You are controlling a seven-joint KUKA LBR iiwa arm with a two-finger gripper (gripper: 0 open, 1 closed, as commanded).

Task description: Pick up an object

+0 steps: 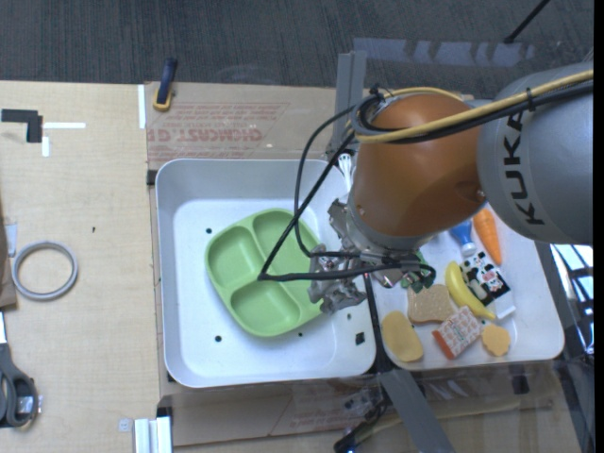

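A green divided plate (260, 272) lies in the left white bin (179, 253). My gripper (338, 286) hangs over the plate's right edge, near the wall between the two bins, under the orange wrist band (415, 163). Cables cross it. The right bin (528, 347) holds toy food: a banana (460, 289), a slice of bread (431, 305), a potato-like piece (403, 338), a small red and white packet (459, 331), a carrot (487, 234) and a black and white carton (491, 276). The arm hides much of that bin.
A roll of tape (42, 270) lies on the bench at the left, with scissors (14, 394) near the lower left corner. A blue and yellow clip (167, 83) sits at the cardboard's top edge. A small black square (359, 338) lies in the left bin.
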